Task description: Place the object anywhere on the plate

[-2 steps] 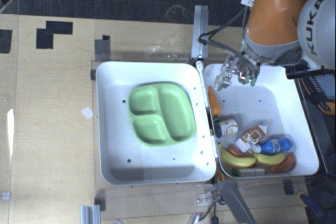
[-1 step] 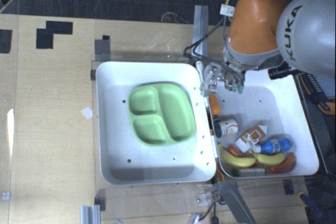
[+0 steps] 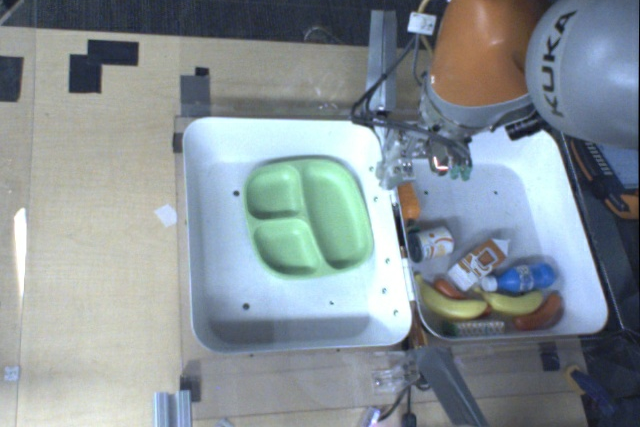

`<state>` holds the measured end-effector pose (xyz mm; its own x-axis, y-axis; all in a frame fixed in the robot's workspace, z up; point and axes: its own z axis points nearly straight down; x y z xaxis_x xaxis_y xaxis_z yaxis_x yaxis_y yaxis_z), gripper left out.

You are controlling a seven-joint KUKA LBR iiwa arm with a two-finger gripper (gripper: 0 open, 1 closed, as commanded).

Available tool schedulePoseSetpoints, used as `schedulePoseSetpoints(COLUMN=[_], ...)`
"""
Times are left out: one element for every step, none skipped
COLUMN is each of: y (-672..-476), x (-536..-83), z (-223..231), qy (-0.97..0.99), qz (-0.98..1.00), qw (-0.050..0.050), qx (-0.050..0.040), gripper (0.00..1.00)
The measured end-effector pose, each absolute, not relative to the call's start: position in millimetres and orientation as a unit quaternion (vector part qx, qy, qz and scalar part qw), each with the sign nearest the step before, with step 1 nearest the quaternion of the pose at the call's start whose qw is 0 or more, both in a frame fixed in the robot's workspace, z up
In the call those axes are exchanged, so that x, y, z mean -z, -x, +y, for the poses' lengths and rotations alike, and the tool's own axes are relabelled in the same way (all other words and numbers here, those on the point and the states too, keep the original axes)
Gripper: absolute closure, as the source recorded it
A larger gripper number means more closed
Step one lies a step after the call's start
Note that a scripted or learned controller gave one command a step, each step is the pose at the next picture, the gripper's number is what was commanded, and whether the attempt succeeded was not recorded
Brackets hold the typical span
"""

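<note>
A green plate (image 3: 305,215) with three compartments lies in the middle of the left bin (image 3: 215,315). My gripper (image 3: 424,160) hangs over the near-left corner of the right bin (image 3: 580,245), close to the wall between the two bins. Just below it, against that wall, lies a small orange object (image 3: 408,201). I cannot tell whether the gripper touches it. The plate sits to the left of the gripper, across the wall.
The right bin's front holds a small can (image 3: 433,242), a white and brown carton (image 3: 480,260), a blue bottle (image 3: 525,277), two bananas (image 3: 455,303) and a red item (image 3: 545,313). The arm's orange band (image 3: 480,45) looms over the bin's back.
</note>
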<state>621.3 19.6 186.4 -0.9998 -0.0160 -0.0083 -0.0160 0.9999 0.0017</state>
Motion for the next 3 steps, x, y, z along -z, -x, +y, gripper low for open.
schedulePoseSetpoints(y=[-640.5, -631.3, -671.3], x=[-188.0, -186.3, -198.9], z=[6.9, 38.3, -49.2], qy=[0.079, 0.15, 0.227], qz=[0.997, 0.989, 0.974], qw=[0.006, 0.004, 0.007], qx=[-0.0006, -0.0008, 0.0007], gripper=[1.0, 1.0, 1.0])
